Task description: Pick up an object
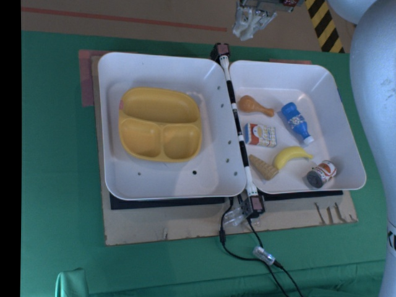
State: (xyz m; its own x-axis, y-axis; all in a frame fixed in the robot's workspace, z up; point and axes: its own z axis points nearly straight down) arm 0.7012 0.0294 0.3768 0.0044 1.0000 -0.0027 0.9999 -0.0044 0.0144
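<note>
1. White plastic, shallow and square, the left bin (pixel 124 184) carries a yellow three-compartment plastic tray (pixel 159 124), lying flat near its middle.
2. Just beside it, across a black-and-white striped divider bar (pixel 236 119), the matching white right bin (pixel 337 94) carries six small toys.
3. A brown toy drumstick (pixel 255 106) lies toward the far side near the divider; a blue toy bottle with a white label (pixel 296 122) lies to its right, tilted.
4. A small printed carton in white, orange and blue (pixel 260 135) lies near the bin's middle, with a tan ridged cone (pixel 263 167) nearer the camera beside the divider.
5. A yellow toy banana (pixel 291 156) curves just right of the cone, and a small red-and-white can (pixel 320 174) lies on its side in the near right corner.
6. The jaws (pixel 252 23) hang above the brown floor beyond the bins, well apart from every toy, holding nothing; how wide they stand I cannot tell.
7. Green cloth covers the desk (pixel 55 166), and black cables (pixel 247 246) trail from the divider's near end.
</note>
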